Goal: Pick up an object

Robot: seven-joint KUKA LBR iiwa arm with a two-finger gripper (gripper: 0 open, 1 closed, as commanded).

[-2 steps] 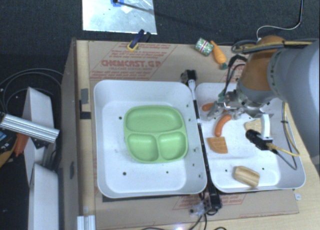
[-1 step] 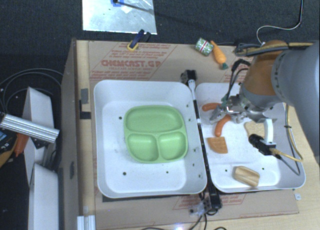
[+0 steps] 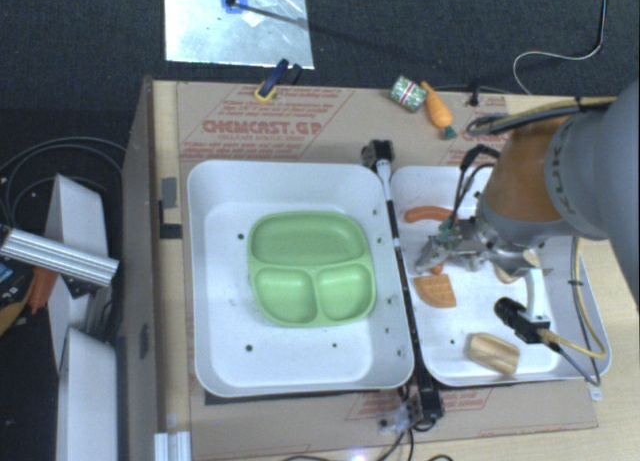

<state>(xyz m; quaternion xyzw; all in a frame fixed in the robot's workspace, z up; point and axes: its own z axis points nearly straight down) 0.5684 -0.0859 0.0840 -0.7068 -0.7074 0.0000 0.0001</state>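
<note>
Gripper (image 3: 447,247) hangs low near the right bin's (image 3: 570,369) left edge, directly above the orange slice (image 3: 436,292); whether it's open or closed, I cannot tell; the flat slice could slip aside if the descent lands off-centre.

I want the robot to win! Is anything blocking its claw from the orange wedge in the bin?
No. The gripper hangs right above the flat orange wedge-shaped piece in the right white bin, with nothing visible between them.
</note>
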